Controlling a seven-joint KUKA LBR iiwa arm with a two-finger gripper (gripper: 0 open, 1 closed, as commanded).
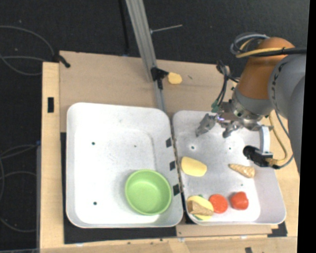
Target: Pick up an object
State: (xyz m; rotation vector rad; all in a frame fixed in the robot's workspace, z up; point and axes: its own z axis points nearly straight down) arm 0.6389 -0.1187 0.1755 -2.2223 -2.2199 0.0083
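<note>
Your claw [217,126] hangs spread apart and grasping nothing at 12 o'clock in the right bin [270,211]. The yellow piece [193,167] lies at 7 o'clock from it, probably light, smooth plastic. Grip across its narrow sides, or it may slip.

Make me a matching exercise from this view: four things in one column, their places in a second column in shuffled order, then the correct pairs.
Things:
1. green bowl
2. gripper
3. small yellow piece
4. red tomato-like pieces

Places:
A. on the bare bench beyond the bins
B. near front edge of the right bin
C. front part of the left bin
D. above the far part of the right bin

Pairs: 1-C, 2-D, 3-A, 4-B
</note>
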